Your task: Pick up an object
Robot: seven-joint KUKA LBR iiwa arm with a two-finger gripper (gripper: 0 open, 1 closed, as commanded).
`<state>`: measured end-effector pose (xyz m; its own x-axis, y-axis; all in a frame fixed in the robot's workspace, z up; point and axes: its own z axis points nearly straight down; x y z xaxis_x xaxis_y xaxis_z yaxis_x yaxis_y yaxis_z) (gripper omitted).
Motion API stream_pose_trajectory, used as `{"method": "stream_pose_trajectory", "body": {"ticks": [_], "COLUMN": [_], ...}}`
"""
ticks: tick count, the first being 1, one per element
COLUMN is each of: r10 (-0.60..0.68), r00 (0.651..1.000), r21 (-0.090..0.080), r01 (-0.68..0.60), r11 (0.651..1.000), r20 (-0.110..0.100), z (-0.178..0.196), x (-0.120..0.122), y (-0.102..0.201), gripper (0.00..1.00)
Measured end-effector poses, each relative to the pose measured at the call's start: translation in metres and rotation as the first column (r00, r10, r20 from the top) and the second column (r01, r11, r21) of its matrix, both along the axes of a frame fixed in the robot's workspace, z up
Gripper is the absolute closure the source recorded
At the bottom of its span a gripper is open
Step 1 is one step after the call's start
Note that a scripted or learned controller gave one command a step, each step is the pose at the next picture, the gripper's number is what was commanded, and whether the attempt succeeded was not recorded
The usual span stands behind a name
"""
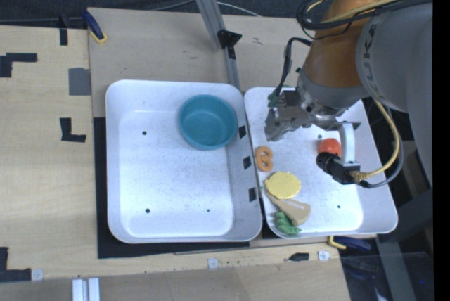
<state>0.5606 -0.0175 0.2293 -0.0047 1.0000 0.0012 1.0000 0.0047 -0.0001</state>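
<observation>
orange plastic ring (264, 158) lies just below your gripper (278, 125) at the right bin's (365, 215) left wall, centre right of the frame; you hang over it, likely lining up; grip state: cannot tell.

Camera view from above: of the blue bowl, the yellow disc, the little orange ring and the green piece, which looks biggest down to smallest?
1. Blue bowl, by far.
2. Yellow disc.
3. Orange ring and green piece look about alike; the green one is partly hidden, so I won't rank them.
</observation>
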Motion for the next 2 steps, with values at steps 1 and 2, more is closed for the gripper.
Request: {"method": "stream_pose_trajectory", "body": {"ticks": [1,2], "r10": [0.000,-0.002], "r00": [1.000,1.000], "r21": [0.000,-0.001], "r01": [0.000,0.002], "r11": [1.000,1.000], "r20": [0.000,-0.001], "z": [0.009,-0.001], "x": [0.012,0.007], "y": [0.051,0.101], "gripper": [1.00,1.00]}}
